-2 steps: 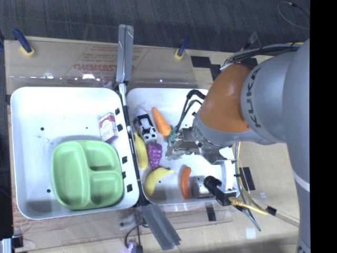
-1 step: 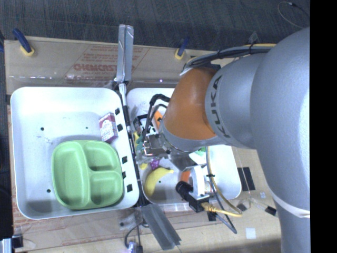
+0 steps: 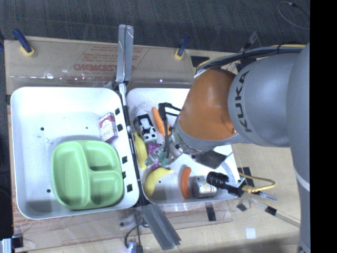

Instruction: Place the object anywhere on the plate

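Arm point(image 3: 247, 104) blocks your view of right bin point(image 3: 141, 96); gripper point(image 3: 167, 153) low among clutter, jaws hidden, state impossible to tell. Green plate point(image 3: 87, 174) sits in left bin point(image 3: 31, 109).

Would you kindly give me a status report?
End effector low in right bin, among clutter. Green plate in left bin. Small red carton beside plate.

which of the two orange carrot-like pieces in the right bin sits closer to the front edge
The orange piece beside the silver can, near the bin's front wall; the other orange piece lies farther back.
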Robot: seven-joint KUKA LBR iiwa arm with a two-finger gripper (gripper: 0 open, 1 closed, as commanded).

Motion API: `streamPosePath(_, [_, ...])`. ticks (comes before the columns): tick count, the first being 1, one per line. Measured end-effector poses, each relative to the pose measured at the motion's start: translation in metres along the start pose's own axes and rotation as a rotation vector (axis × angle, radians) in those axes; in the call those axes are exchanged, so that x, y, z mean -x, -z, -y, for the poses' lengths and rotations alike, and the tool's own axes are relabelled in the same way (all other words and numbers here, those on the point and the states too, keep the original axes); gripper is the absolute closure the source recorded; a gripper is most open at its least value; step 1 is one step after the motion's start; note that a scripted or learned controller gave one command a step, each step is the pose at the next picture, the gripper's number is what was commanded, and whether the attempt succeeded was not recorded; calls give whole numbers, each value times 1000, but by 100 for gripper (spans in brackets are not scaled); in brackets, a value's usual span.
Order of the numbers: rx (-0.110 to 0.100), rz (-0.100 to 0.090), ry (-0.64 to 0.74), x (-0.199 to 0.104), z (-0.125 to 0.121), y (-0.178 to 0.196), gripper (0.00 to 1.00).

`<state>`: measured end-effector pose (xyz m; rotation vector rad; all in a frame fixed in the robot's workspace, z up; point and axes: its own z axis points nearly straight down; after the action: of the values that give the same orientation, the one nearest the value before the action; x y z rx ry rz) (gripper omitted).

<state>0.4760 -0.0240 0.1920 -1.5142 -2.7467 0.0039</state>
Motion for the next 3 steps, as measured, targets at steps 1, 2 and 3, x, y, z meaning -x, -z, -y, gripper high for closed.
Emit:
streamPosePath(1, [5,5,111,-19,-13,21,100])
streamPosePath(2, [2,3,183,-98,-62,36,100])
streamPosePath(3, [0,2,281,-71,-66,-1,100])
